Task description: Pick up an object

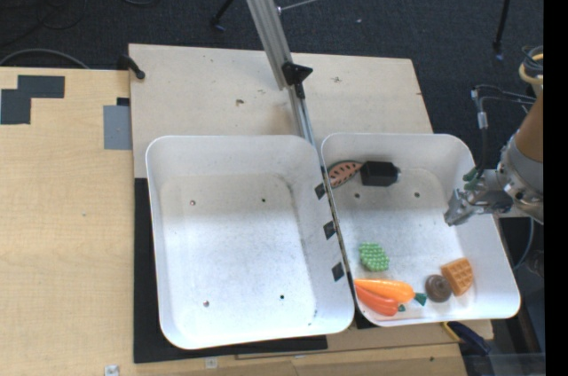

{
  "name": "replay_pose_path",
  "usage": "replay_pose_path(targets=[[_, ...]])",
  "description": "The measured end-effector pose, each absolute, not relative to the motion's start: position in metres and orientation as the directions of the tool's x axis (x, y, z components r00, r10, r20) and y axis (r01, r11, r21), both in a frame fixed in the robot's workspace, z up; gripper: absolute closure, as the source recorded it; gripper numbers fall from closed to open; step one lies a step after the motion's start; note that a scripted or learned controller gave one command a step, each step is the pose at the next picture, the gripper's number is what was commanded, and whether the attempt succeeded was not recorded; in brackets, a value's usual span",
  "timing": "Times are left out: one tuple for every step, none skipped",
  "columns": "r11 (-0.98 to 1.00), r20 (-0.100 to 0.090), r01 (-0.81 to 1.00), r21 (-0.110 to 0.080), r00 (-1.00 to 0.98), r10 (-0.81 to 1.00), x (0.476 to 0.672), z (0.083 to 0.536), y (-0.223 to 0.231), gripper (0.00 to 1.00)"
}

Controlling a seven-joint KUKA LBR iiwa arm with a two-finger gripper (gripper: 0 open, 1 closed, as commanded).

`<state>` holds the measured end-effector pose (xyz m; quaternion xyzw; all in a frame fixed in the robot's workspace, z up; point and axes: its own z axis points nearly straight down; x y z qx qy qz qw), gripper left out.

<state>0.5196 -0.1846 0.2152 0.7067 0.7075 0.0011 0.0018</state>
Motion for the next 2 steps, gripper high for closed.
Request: replay_pose_path(targets=[[0.001,0.0,1.0,-0.001,-0.001,1.0,0.52,0.224,-0.185,1.0],[0.004,0.001,1.0,-0.001,-0.004,1.0,0.538,0.233,-0.129,1.0]])
